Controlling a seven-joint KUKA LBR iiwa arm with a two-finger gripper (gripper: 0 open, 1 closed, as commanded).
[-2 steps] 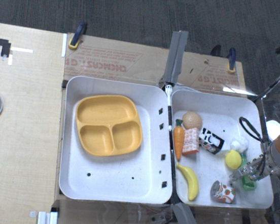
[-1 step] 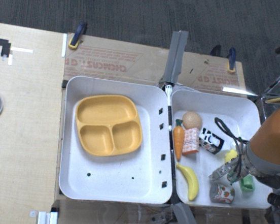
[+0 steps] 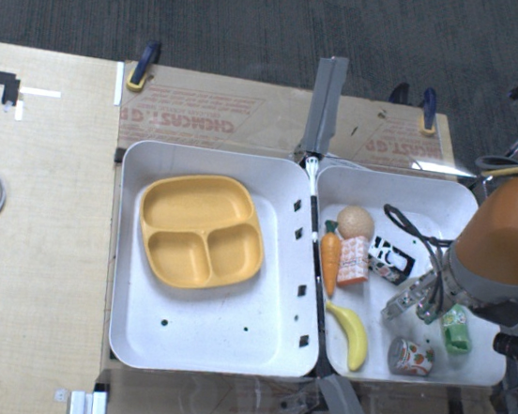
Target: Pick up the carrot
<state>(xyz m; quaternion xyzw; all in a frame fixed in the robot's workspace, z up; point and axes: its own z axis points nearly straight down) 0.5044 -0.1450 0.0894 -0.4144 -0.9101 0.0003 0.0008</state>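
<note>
An orange carrot (image 3: pixel 329 261) with a green top lies lengthwise along the left wall of the right bin (image 3: pixel 404 184), beside a small orange-and-white carton (image 3: pixel 353 260). My gripper (image 3: pixel 410 302) hovers low in the right part of that bin, to the right of the carrot and apart from it. Nothing shows between its fingers. The arm's orange band and grey wrist cover the bin's right side.
The right bin also holds a beige ball (image 3: pixel 355 222), a banana (image 3: pixel 351 335), a black-and-white packet (image 3: pixel 391 258), a can (image 3: pixel 411 357) and a green item (image 3: pixel 456 332). A yellow divided plate (image 3: pixel 201 230) sits in the left bin (image 3: pixel 223 339).
</note>
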